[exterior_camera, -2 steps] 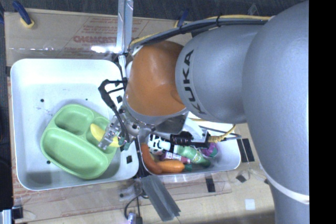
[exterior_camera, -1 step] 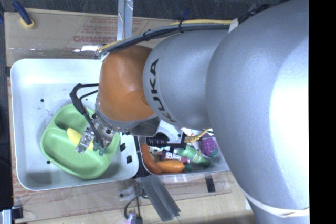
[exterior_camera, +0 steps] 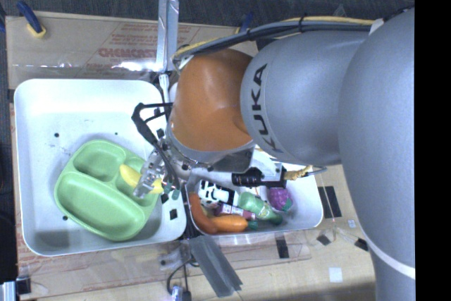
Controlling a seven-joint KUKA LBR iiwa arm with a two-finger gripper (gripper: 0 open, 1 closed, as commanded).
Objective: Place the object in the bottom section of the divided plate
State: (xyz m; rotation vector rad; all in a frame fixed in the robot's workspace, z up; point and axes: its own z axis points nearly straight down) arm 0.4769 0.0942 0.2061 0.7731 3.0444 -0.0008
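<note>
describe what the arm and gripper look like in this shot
The arm is bulky, with rounded grey housings, black KUKA lettering on one link and a glossy orange band above the wrist. Black cables loop beside the wrist. The gripper is small, metallic and silver-grey.

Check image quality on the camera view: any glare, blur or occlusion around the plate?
Camera view: light is even and soft; the arm hides much of the right bin. The green divided plate is sharp; the gripper over its right edge is small and slightly blurred beside a yellow object.

The grey arm [exterior_camera: 317, 102] reaches in from the right, gripper [exterior_camera: 149, 180] pointing down at lower left.
</note>
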